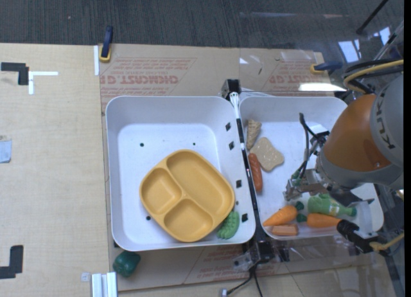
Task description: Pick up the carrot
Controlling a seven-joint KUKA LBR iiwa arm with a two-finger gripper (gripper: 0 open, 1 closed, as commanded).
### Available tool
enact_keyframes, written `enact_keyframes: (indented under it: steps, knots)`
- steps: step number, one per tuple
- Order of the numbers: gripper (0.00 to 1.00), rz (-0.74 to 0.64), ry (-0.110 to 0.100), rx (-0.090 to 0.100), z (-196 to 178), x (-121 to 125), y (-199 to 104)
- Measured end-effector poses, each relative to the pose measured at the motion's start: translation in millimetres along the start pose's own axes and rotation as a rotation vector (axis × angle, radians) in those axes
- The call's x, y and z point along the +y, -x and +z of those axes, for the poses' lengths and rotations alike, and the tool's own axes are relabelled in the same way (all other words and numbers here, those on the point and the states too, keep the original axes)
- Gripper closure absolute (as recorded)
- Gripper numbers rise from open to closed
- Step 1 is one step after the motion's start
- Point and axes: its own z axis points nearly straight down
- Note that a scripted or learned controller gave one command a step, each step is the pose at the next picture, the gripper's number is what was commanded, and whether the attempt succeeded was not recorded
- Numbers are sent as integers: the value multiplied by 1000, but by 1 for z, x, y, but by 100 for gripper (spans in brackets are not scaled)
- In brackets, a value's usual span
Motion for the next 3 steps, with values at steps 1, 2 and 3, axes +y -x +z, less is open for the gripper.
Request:
enact_keyframes:
  steps: [1,2,3]
  knots:
    - [0,1,0,0,0,0,0]
    - [0,118,-4,3,9,-3,0]
    - [0,514,8,-2,7,0,1]
